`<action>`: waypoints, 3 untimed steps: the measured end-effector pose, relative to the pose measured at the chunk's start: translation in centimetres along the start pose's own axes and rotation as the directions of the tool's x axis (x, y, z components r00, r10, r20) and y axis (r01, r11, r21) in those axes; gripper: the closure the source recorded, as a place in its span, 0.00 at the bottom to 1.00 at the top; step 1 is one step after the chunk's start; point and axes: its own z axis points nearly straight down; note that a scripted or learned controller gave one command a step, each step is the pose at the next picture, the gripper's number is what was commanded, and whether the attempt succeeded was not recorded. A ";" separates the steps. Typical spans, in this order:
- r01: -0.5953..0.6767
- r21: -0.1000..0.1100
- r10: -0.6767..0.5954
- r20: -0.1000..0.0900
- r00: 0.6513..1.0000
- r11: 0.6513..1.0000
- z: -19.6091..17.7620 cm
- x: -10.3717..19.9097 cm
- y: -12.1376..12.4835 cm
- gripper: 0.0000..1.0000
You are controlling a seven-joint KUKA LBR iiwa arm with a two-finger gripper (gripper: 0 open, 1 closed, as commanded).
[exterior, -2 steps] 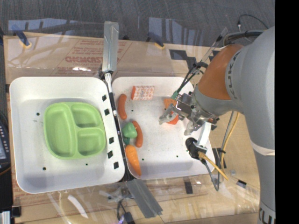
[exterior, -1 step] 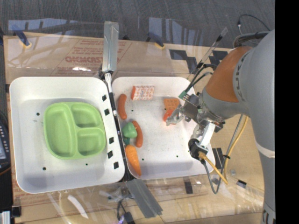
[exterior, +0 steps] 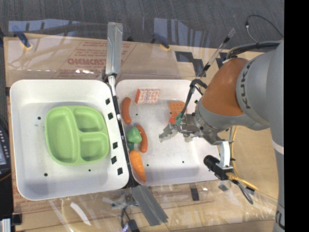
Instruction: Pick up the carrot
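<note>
Carrot lies against divider-side wall of right bin, low corner. Hand hovers mid-bin, apart from carrot; we judge fingers parted, holding nothing, not yet positioned for grasp.

We see bright, even overhead light, glare streaks on the clear plastic sheet, soft shadows, slight blur.
</note>
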 end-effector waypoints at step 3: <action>-0.220 0.000 0.220 0.000 0.975 0.975 1.7 0.0 5.5 0.00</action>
